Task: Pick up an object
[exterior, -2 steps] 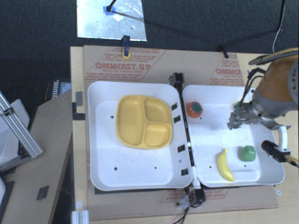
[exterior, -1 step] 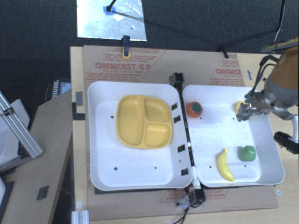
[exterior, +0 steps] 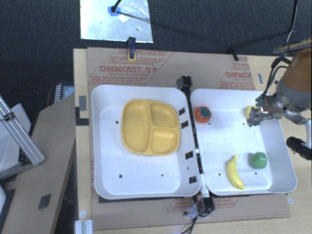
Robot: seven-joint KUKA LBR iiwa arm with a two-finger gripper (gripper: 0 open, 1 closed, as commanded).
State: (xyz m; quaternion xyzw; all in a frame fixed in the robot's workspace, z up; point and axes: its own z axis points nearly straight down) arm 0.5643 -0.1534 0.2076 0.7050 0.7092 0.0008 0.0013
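The tool [exterior: 254, 117] hangs at the right bin's [exterior: 219, 185] far right edge beside a yellow object [exterior: 249, 111]; its grip state cannot be told. Open floor lies mid-bin.

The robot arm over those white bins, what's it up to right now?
The arm reaches in from the right, its pincer low over the back of the right bin, right by a small yellow object. Nothing can be seen held. A tomato, a banana and a green pepper lie loose in that bin. The left bin holds a yellow divided plate.
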